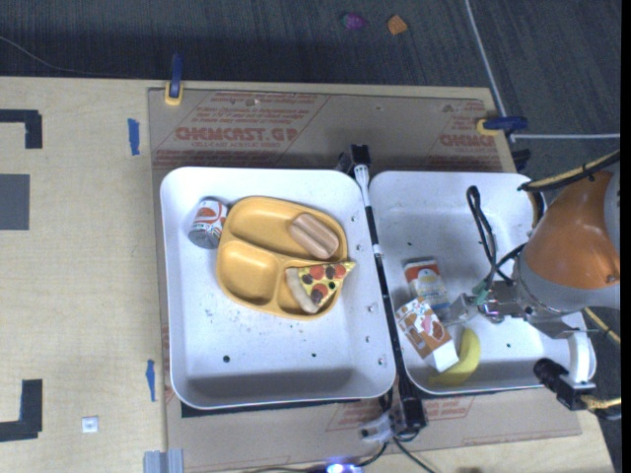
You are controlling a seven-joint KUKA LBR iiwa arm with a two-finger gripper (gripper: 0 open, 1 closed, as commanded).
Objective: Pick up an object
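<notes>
In the right bin (444, 187) lie a small white and red carton (424, 276), a red and white snack packet (424, 329) and a yellow banana (466, 357), all close together near the bin's front left. My gripper (473, 305) is low inside this bin, just right of the carton and packet and above the banana. The orange-banded wrist (577, 239) sits behind it at the right. The gripper's tip is dark and blurred against the items. I see nothing lifted off the bin floor.
The left bin (266, 382) holds a yellow divided plate (246, 264) bearing a hot dog (315, 233) and a pizza slice (317, 282), with a soda can (206, 222) beside it. A black cable (480, 220) loops over the right bin. A divider rail (375, 264) separates the bins.
</notes>
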